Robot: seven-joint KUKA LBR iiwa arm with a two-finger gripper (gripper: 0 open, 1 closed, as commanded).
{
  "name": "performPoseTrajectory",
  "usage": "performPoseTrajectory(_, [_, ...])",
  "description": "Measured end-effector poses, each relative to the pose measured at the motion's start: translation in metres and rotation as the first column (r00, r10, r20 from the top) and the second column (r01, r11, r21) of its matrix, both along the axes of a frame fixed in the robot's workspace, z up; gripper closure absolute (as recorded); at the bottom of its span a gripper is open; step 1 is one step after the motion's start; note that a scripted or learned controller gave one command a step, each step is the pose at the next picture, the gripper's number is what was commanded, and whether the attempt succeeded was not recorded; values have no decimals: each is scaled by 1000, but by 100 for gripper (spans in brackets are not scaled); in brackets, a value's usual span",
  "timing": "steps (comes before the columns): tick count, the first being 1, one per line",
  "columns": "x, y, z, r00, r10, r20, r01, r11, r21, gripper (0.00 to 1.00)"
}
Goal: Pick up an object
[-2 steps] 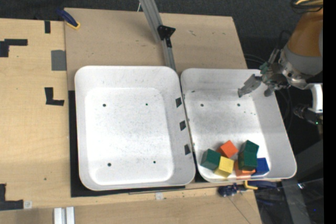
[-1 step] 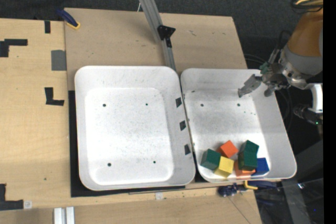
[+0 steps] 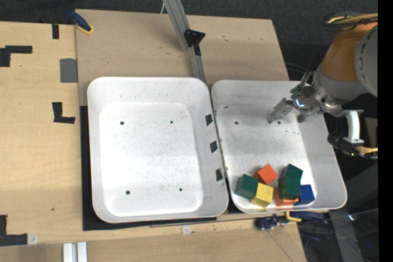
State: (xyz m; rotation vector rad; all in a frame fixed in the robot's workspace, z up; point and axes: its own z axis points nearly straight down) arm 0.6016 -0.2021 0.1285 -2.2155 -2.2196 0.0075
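From the overhead camera I see my end effector [image 3: 287, 111] hovering over the upper part of the right bin [image 3: 245, 132], fingers spread apart and gripping nothing. The coloured blocks [image 3: 274, 186] sit clustered in that bin's lower corner, well apart from it.

Even, fairly bright overhead light, both white bins [image 3: 150, 86] near blown-out with little surface detail, soft faint shadows only at the rims and under the blocks [image 3: 273, 186], dark floor around the bench [image 3: 37, 150] crushed to black, overall image slightly soft and grainy, no obvious edge distortion.
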Motion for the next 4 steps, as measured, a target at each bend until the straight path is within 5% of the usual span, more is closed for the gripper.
performPoseTrajectory(1, [-1,1,-40,1000,0,2,0,1000,-1,0])
performPoseTrajectory(2, [0,2,-27,1000,1,5,-1,1000,-1,100])
performPoseTrajectory(4, [-13,1,78,1000,0,12,0,1000,-2,100])
